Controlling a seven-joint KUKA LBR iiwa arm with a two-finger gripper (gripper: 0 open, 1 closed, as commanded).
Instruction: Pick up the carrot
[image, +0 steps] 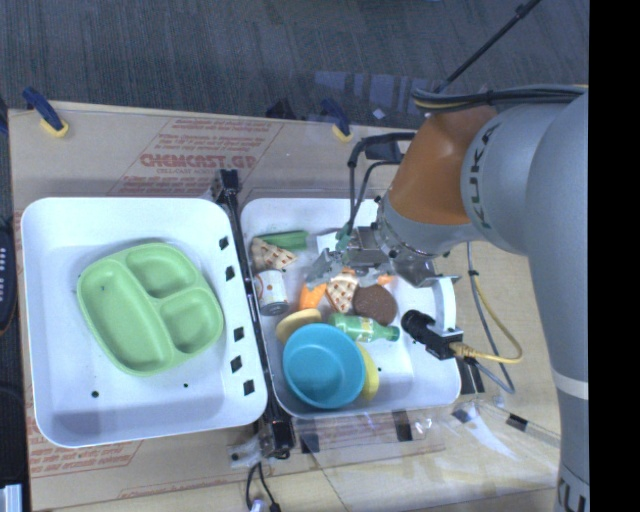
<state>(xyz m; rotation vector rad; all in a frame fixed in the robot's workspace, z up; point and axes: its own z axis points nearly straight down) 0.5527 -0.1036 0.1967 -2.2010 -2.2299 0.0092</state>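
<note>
two white bins (60, 300) sit side by side. the green plastic tray (150, 305) lies in the left one. the small orange toy carrot (316, 296) lies mid-frame in the right bin, half hidden, so i cannot tell its pointing. it looks light, hard, slippery; grab its middle. the metal gripper (345, 262) hovers just above; fingers unclear.

Carrot (314, 296): small orange piece, lay in the right bin near its middle, mostly hidden. Only a short orange patch showed, flat among the clutter, touching a waffle-patterned tan piece on its right and a yellow item below. More orange showed just above the waffle piece; could not tell if same carrot. Exact shape unclear.
</note>
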